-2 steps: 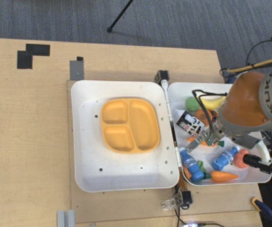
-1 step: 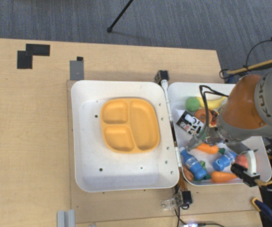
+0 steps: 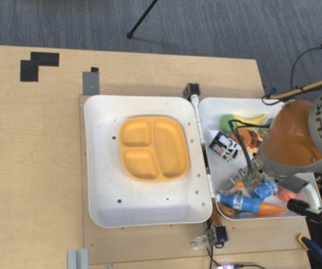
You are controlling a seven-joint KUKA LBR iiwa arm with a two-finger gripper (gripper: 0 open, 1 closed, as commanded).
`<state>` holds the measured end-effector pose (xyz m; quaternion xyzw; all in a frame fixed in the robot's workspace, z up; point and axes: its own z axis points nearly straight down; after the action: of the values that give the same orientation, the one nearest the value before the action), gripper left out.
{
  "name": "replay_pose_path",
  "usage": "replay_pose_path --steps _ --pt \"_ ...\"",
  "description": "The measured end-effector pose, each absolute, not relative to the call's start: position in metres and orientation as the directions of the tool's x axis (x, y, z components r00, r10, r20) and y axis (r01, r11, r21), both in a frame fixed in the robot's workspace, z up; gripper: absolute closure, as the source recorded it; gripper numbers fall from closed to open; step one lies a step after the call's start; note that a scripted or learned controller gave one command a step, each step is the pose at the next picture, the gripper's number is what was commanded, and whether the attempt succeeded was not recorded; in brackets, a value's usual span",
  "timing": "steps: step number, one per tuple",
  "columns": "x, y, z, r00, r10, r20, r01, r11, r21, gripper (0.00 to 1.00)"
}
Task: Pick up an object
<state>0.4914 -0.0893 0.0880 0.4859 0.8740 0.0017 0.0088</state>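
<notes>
1. My grey arm with its orange band [image 3: 288, 136] reaches in from the right and hangs over the right-hand shallow white bin [image 3: 205, 112], covering much of it.
2. My pincer [image 3: 249, 176] sits low among the clutter in that bin; the wrist hides its tips, so I cannot tell whether it is released or clenched, nor whether anything is in it.
3. Just beside the pincer lie a blue plastic piece [image 3: 240, 202] and an orange carrot-shaped toy [image 3: 271, 209], both near the bin's front wall; a pink piece [image 3: 285, 194] shows at the right.
4. Toward the bin's back I see a green rounded object [image 3: 227, 121] and a yellow curved object [image 3: 255, 118], partly under my arm.
5. A small white card with black printing [image 3: 224, 146] lies tilted near the bin's left wall; its marks are too small for me to read.
6. On my grey casing, the black letters "KU" [image 3: 320, 126] show at the picture's edge.
7. The left-hand shallow white bin [image 3: 102, 167] holds a yellow-orange three-compartment plastic tray [image 3: 152, 148], well apart from my pincer.
8. Both bins rest side by side on the pale wooden counter [image 3: 32, 167].
</notes>
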Motion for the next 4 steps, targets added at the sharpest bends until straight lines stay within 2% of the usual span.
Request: replay_pose_path --steps 1,2,3,4 --pt "0.493 -0.088 0.099 -0.528 0.849 -0.016 0.849 0.528 0.016 1.0" --pt "0.493 -0.088 0.099 -0.528 0.849 -0.015 0.849 0.528 0.016 0.0" --pt "0.501 -0.09 0.087 -0.47 0.883 -0.003 0.883 0.47 0.005 0.0" --pt "0.495 -0.093 0.088 -0.611 0.791 -0.011 0.791 0.611 0.01 0.0"
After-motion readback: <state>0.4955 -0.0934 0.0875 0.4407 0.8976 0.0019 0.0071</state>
